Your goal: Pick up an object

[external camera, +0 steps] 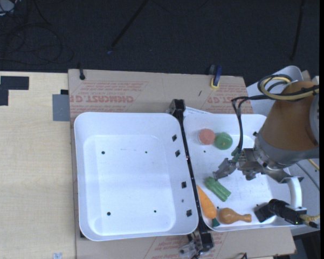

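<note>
Right now the claw point(226, 169) hangs low over the right bin point(259, 124), just above and beside the green block point(217, 189). Its dark metal tips are blurred together against the white floor, so I cannot tell whether they stand apart or together, and nothing shows between them.

No one object is named, so the nearest is the fair choice: the green block, lying flat and slanted in the middle of the right bin. To take it well, I judge the claw should turn to cross the block's short width, come straight down over its middle, and close only once both tips sit below its top edge. The orange carrot point(206, 201) lies just beside its lower end, so a sloppy drop could nudge both.

The block looks like smooth, matte plastic with straight sides, which should hold steady. The carrot is a long taper, also smooth. An orange gourd-shaped piece point(233, 216) rests near the bin's near wall, bulbous at one end with a thin neck. A pink round piece point(206, 136) and a green ball point(223, 141) touch each other near the far side; both look likely to roll. The left bin point(86, 144) is glossy white plastic with small dark dots on its floor.
</note>
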You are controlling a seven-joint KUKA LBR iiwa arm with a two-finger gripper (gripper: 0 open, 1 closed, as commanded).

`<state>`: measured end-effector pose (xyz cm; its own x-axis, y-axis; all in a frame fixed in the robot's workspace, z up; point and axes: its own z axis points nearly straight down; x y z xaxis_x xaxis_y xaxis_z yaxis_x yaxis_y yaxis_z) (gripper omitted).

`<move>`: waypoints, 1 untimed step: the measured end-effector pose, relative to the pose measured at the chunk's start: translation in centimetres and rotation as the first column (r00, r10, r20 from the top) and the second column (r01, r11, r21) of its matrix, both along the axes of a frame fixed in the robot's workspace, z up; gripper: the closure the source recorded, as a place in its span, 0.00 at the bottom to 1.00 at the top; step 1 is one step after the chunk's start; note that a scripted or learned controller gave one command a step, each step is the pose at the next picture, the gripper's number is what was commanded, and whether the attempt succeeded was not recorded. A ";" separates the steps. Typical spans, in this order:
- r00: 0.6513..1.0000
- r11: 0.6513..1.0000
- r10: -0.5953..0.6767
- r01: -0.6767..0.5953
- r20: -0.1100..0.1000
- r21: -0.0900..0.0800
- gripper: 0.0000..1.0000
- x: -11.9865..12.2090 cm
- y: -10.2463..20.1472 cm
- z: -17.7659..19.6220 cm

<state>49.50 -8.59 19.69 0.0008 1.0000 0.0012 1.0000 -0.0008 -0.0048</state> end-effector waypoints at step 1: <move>1.000 1.000 0.000 0.000 -0.006 0.001 0.00 -2.2 0.2 -6.1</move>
